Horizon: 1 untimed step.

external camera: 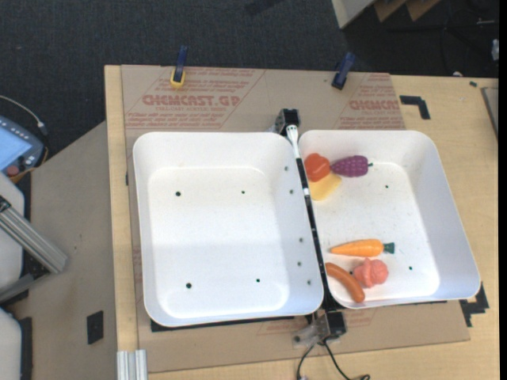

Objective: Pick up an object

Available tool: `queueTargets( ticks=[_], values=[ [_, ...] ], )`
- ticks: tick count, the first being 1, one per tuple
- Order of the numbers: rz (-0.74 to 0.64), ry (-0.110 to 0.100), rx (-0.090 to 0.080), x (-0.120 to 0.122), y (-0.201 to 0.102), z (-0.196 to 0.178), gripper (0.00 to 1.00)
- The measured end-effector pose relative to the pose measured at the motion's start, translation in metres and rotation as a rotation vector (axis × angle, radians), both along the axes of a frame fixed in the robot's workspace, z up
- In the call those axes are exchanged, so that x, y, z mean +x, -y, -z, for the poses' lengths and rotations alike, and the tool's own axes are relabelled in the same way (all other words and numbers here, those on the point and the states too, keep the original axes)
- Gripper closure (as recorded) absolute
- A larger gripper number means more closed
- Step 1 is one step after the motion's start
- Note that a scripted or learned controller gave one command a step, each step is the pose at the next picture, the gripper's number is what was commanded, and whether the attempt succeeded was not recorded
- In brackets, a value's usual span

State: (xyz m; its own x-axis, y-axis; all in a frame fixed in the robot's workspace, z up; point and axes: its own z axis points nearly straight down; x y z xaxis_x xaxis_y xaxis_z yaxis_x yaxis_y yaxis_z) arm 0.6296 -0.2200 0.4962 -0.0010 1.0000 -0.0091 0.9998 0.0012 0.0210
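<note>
The right bin holds several toy foods. An orange-red piece and a yellow piece lie against its left wall near the back. A purple bunch of grapes lies just right of them. Near the front, an orange carrot with a green tip lies crosswise. Below it sit a pink round piece and an orange-brown sausage close to the front left corner.
The left bin stands beside the right one, their rims touching along the middle. Both rest on a cardboard sheet held by clamps at the back. A blue-screened device sits at the far left.
</note>
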Motion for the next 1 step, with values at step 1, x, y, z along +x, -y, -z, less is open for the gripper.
queueTargets(
  ticks=[1],
  values=[
    [-0.001,-0.013,0.003,0.0009,-0.0007,-0.0002,1.00]
  ],
)
